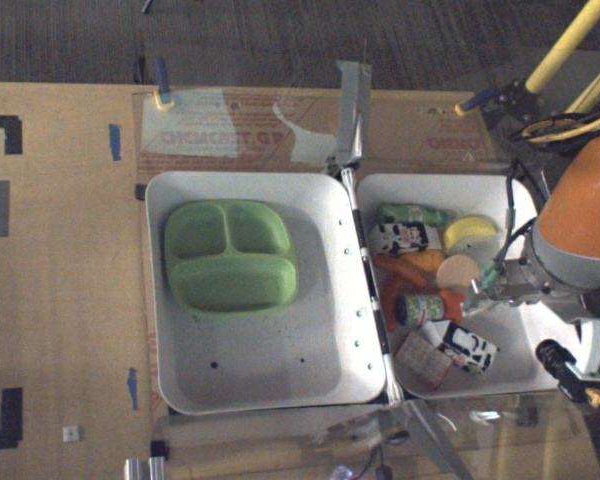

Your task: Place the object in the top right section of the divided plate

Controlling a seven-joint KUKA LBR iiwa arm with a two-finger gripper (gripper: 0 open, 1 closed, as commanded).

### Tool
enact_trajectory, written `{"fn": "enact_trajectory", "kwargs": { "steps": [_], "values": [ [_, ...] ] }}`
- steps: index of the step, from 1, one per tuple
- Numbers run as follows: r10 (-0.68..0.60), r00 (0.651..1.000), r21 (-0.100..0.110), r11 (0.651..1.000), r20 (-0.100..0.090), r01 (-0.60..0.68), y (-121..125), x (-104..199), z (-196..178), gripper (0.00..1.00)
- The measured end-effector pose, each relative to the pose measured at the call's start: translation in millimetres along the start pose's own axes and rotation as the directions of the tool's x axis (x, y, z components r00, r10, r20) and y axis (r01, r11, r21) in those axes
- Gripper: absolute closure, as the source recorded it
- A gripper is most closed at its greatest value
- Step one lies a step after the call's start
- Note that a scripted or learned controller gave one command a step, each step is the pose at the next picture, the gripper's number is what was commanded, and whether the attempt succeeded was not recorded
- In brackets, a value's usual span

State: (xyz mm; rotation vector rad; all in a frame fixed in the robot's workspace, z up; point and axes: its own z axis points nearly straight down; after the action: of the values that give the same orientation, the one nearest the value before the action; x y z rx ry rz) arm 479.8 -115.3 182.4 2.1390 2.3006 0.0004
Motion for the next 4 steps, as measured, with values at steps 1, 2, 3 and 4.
{"fn": "enact_trajectory", "kwargs": {
  "steps": [1, 2, 3, 4],
  "values": [
    [0.106, 0.994, 0.001, 0.994, 0.0, -0.106, -2, -17, 71, 1.0],
    [-0.037, 0.999, 0.002, 0.999, 0.0, 0.037, 5, 65, -1, 1.0],
    [0.011, 1.0, 0.002, 1.0, 0.0, -0.011, 10, 149, -1, 1.0],
    [-0.003, 1.0, 0.002, 1.0, 0.001, 0.003, 16, 223, -58, 1.0]
  ]
}}
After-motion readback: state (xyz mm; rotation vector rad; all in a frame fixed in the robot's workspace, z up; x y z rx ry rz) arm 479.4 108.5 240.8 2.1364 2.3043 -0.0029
